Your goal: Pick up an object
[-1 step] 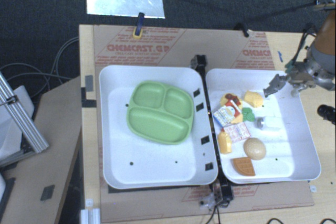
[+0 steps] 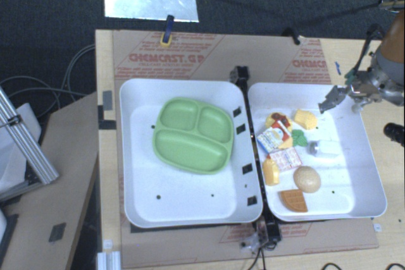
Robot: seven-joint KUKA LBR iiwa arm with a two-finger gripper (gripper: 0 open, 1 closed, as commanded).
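Note:
The right white bin (image 2: 364, 155) holds several toy foods in its left half. Among them are a yellow wedge (image 2: 305, 119), a red and white packet (image 2: 272, 137), a yellow bottle (image 2: 271, 171), a tan round bun (image 2: 307, 179) and an orange waffle piece (image 2: 294, 200). My gripper (image 2: 343, 102) hangs over the bin's far right part, up and to the right of the yellow wedge. Its fingers are spread open with nothing between them, and it touches none of the toys.
The left white bin (image 2: 142, 199) carries a green divided plate (image 2: 193, 135). Black clips (image 2: 243, 129) run along the seam between the bins. A small grey piece (image 2: 313, 147) and a green bit (image 2: 299, 138) lie mid-bin on the right. A metal frame (image 2: 25, 142) stands at far left.

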